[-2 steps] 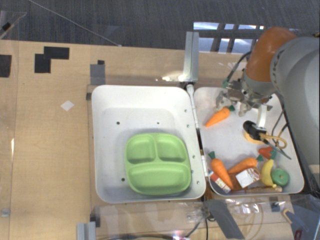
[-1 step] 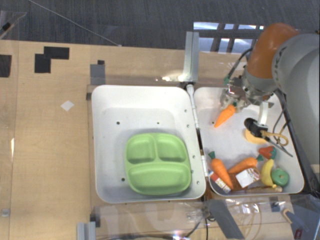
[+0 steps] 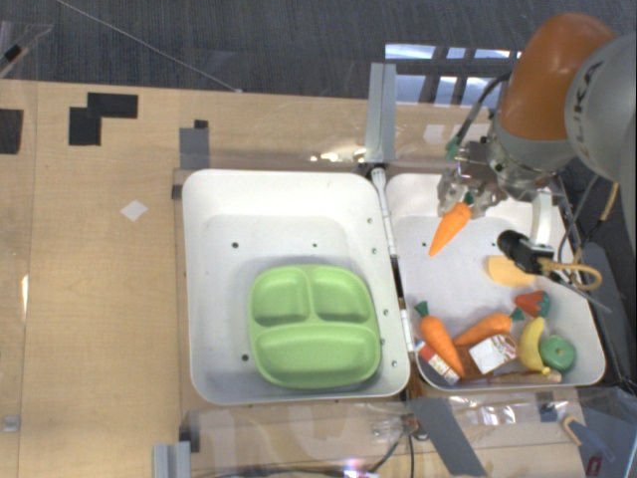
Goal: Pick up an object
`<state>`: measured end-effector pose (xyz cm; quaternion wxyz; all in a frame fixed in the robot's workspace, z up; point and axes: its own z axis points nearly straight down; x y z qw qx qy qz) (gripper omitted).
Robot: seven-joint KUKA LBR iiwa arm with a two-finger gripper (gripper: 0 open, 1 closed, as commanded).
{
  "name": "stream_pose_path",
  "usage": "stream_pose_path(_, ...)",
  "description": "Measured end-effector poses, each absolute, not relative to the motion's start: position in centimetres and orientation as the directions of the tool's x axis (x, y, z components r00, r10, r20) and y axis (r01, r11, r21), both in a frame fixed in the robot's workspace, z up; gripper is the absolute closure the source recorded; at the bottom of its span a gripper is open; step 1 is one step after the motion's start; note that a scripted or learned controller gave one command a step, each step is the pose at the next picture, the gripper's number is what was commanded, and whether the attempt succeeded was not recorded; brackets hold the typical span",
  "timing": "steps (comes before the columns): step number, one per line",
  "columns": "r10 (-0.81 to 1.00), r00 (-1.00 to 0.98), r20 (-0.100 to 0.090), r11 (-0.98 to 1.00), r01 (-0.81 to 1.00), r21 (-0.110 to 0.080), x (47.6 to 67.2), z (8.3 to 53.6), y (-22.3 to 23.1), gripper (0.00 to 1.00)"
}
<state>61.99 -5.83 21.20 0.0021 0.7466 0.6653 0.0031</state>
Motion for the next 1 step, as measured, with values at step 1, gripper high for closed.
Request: stream_pose_path(1,0.993,0.121,0.001,-0.121,0.993,0.006,59.35,25.20,-6.72,1.00)
